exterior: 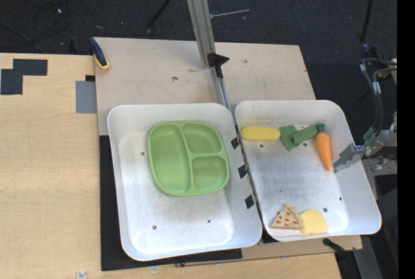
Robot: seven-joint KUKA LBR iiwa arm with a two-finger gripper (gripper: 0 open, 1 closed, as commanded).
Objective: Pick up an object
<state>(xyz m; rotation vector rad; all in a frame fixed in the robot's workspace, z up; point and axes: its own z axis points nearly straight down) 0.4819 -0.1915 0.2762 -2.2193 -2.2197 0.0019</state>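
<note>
Task barely begun: nothing lifted. Tool (pixel 347 157) at right bin (pixel 295 187) right rim, just beside carrot (pixel 323 150); grip state unclear, cannot tell. Corn (pixel 260 134), pizza slice (pixel 286 218) lie in bin. Approach, grasp, lift remain.

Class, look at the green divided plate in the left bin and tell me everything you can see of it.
The green plate is pale green and looks like smooth plastic, a rounded rectangle with a raised rim. Ridges divide it into three compartments: one long one on the left and two smaller ones on the right. It lies flat and upright on the floor of the left bin, in its upper middle part, slightly rotated. Nothing else touches it.
</note>
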